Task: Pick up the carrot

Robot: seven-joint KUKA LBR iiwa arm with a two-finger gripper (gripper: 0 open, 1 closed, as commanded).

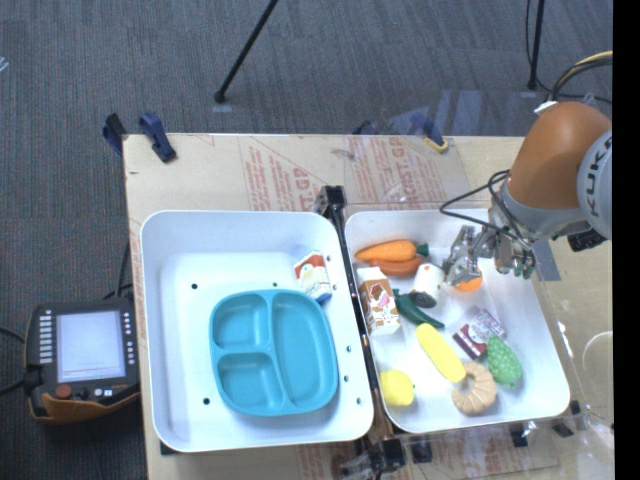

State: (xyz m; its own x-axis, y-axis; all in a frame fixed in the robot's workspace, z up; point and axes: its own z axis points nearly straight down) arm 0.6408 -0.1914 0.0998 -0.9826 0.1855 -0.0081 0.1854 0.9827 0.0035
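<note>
A blue plate (274,352) fills the left bin (160,268). The carrot (387,252) lies at the right bin's (545,353) far left corner. The tool (482,258) hovers near the far right edge, grip impossible to tell.

Carrot (388,252) in right bin (548,318), far-left corner

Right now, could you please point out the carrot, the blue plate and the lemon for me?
carrot (386,252), camera view, middle of its orange body.
blue plate (274,402), camera view, near rim.
lemon (397,388), camera view, centre of its yellow skin.
</note>
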